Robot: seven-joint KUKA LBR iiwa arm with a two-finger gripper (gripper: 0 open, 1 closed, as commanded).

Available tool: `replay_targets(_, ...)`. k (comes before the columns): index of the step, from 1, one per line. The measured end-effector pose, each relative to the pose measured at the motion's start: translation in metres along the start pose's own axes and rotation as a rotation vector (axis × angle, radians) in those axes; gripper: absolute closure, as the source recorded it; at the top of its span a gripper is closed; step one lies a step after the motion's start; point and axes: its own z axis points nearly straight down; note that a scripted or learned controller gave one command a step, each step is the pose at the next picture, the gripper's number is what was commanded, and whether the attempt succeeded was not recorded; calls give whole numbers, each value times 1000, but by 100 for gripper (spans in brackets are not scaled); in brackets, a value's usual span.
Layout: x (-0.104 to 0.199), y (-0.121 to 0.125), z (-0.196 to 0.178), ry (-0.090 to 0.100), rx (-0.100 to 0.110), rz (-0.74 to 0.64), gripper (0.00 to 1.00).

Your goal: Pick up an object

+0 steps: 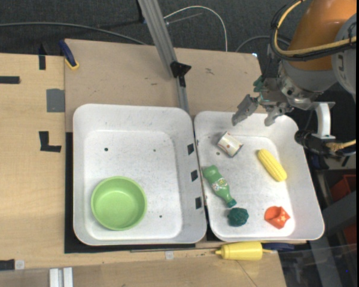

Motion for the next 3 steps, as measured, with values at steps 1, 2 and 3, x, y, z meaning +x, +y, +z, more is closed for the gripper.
replay_targets(1,0,0,0,0,0,0,0)
replay_targets(2,4,-1,44,-1,4,1,0)
replay_targets(3,-3,-3,106,-1,7,2,0)
